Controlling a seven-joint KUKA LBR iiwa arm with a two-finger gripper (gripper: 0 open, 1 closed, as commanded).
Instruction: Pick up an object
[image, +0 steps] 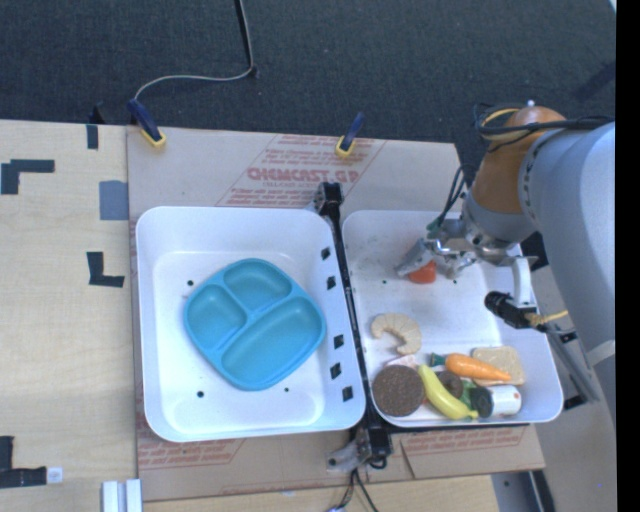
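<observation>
Red object (424, 273) is seen in the right bin (545, 405), near its far wall, at the gripper (430, 262); whether it is pinched cannot be told. Open floor lies between it and the toy food along the near rim. "CHEMCAST" is printed on cardboard (230, 170) beyond the bins.

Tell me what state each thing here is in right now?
Blue three-compartment plastic plate: flat in the left white bin, nothing on it.
Small red object: under the gripper, right white bin.
Orange toy carrot: lying atop the pile.
Yellow toy banana: lying beside the brown round cookie.
</observation>
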